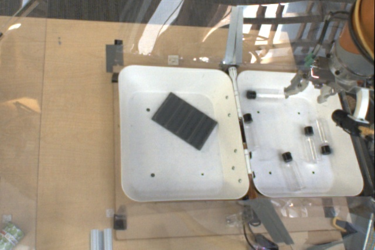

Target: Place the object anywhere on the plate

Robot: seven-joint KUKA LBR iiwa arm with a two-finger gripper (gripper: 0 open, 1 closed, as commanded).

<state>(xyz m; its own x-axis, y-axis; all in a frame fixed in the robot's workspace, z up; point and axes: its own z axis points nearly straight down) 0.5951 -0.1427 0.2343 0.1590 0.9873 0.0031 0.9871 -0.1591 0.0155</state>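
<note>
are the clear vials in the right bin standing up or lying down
Lying down: the clear vials lie flat on the right bin floor, bodies stretched sideways from their black caps.

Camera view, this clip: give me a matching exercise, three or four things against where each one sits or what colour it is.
Things:
1. dark ribbed plate
2. clear vials with black caps
3. pincer
4. orange band

Descriptions:
A. above the far edge of the right bin
B. lying at a slant in the left bin
C. scattered in the right bin
D. on the arm, at the top right of the view

Pairs: 1-B, 2-C, 3-A, 4-D
</note>
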